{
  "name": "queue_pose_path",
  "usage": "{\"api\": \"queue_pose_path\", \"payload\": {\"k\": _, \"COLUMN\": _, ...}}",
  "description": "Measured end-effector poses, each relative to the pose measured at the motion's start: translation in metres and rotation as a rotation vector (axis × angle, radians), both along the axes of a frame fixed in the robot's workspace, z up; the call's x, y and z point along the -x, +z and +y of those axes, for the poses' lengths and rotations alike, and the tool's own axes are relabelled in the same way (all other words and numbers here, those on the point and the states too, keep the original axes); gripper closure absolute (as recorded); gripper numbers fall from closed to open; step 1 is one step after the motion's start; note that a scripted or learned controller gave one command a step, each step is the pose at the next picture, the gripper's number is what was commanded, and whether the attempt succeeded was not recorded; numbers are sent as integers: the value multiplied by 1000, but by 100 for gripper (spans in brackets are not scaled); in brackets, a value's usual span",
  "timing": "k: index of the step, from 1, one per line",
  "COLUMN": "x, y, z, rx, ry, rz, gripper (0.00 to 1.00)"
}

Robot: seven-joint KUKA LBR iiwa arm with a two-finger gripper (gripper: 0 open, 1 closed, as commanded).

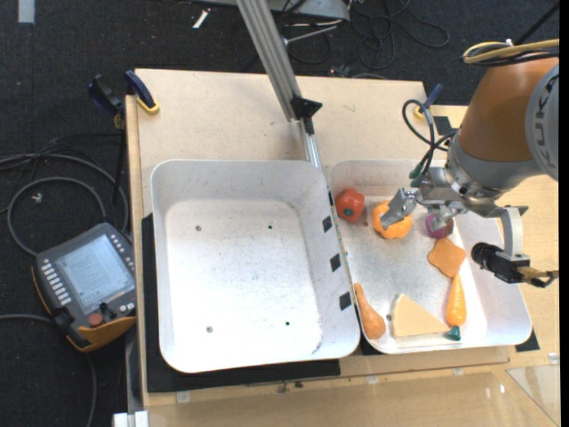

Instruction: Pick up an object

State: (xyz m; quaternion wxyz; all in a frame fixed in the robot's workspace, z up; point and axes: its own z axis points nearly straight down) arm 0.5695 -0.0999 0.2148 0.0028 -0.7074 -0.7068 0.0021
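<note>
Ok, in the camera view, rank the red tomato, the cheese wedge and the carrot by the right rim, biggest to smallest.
1. cheese wedge
2. carrot and red tomato: long and thin against round, too close to rank.

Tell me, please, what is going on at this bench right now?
A grey robot arm with an orange band is reaching in from the right over the right bin, which holds toy food. Its pincer sits low at an orange fruit, apparently going for it, though a grip cannot be confirmed. Nearby lie a red tomato, a purple piece, an orange slice, two carrots and a cheese wedge. The left bin sits alongside.
</note>
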Motion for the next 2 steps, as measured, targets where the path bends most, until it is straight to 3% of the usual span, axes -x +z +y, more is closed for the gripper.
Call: {"api": "queue_pose_path", "payload": {"k": 2, "x": 15, "y": -100, "z": -1, "rx": 0, "ry": -1, "rz": -1, "gripper": 0}}
